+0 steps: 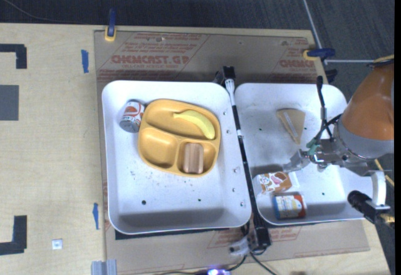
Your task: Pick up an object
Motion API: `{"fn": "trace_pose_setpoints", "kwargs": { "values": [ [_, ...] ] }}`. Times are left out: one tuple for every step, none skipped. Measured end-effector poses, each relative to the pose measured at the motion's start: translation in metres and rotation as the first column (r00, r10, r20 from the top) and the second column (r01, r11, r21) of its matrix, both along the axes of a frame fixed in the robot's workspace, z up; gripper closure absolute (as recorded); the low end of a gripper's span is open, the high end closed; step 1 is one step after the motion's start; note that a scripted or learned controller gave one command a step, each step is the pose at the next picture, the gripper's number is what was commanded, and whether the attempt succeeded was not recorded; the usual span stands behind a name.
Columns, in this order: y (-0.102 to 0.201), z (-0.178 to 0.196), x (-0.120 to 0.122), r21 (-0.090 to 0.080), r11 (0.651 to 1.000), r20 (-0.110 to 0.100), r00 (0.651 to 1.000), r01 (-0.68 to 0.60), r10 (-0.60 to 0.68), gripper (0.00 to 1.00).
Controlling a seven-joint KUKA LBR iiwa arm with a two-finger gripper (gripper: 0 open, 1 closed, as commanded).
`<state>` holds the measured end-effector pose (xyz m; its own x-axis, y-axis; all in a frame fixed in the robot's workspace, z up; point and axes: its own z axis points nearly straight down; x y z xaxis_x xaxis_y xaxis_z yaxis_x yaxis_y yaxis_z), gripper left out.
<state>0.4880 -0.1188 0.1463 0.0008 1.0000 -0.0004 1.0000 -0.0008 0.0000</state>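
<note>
In the right bin (332,95) lie a tan wedge-shaped piece (292,122) at the back, a small orange and white packet (274,182) near the left wall, and a can (289,206) on its side at the front. My gripper (301,160) hangs low over the middle of this bin, just right of and above the packet, with the tan wedge behind it. The grey wrist and orange band (373,111) cover the bin's right side. I see nothing held in the gripper.
The left bin (125,198) holds a yellow divided plate (156,145) with a banana (195,121) and a brown block (192,158) in its compartments. A small can (131,115) lies beside the plate at the back left. A black divider (241,161) separates the bins.
</note>
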Motion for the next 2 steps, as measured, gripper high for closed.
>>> {"fn": "trace_pose_setpoints", "kwargs": {
  "values": [
    [0.0083, -0.0353, 0.0001, -0.002, 1.0, 0.019, 1.0, -0.002, 0.002, 0.0],
    [0.0115, -0.0381, 0.0014, -0.004, 1.0, 0.025, 1.0, 0.002, -0.002, 0.0]
  ]
}}
